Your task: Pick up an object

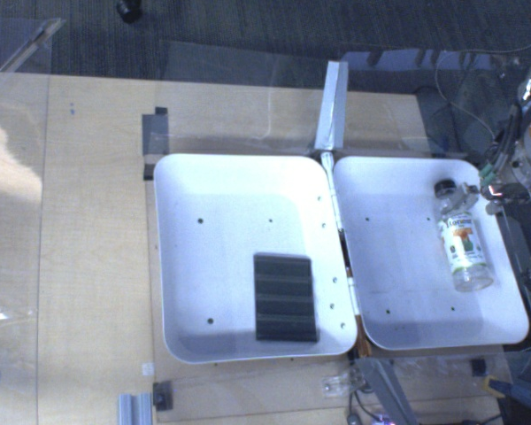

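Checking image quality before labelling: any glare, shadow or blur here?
Camera view: sharp overall; bright glare patch on the clear panel at left; soft shadows along the near walls of the left bin and right bin; the clear bottle reads faint against white.

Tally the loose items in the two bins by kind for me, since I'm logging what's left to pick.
Clear bottle with a black cap, lying in the right bin: 1
Black ribbed rectangular block, lying flat in the left bin: 1
Total: 2
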You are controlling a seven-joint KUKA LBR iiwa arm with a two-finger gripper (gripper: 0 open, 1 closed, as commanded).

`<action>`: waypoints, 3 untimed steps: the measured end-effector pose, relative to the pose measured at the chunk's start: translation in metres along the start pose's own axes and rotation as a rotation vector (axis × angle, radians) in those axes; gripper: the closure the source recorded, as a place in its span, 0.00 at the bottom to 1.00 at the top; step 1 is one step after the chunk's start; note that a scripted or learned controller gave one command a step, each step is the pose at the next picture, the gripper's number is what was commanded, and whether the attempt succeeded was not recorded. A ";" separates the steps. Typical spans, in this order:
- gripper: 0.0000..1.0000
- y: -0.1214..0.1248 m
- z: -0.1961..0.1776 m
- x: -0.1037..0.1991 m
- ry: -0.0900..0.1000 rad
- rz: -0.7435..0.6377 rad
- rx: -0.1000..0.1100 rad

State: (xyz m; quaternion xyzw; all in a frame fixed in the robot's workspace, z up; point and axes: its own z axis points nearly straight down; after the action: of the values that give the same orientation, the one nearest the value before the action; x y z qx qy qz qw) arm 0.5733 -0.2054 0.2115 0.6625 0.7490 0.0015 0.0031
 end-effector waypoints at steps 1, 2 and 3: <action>0.00 0.015 0.094 -0.001 0.001 -0.115 -0.002; 0.00 -0.004 0.122 0.001 -0.002 -0.140 -0.006; 1.00 -0.001 0.110 0.002 -0.003 -0.141 -0.013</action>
State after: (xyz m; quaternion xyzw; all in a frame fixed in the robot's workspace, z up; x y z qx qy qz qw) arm 0.5728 -0.2035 0.1010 0.6082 0.7937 0.0049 0.0088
